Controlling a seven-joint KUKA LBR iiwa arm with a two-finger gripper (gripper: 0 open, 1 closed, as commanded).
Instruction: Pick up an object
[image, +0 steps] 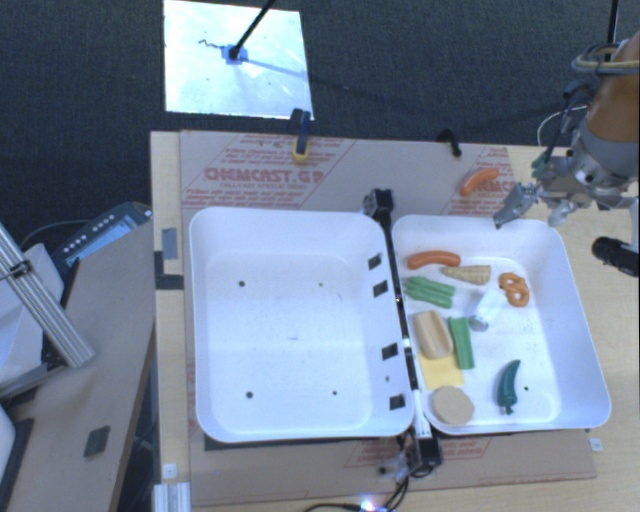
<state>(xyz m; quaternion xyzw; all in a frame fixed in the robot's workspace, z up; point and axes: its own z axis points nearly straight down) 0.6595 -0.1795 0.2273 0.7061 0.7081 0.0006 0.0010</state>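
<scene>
The gripper hangs above the far rim of the right bin, fingers spread and nothing between them. Just below it inside the bin lie an orange sausage, a corn piece and a pretzel; another sausage lies outside on the board. To do this well, I judge it should choose an isolated item such as the pretzel, centre over it, descend straight and close squarely.
</scene>
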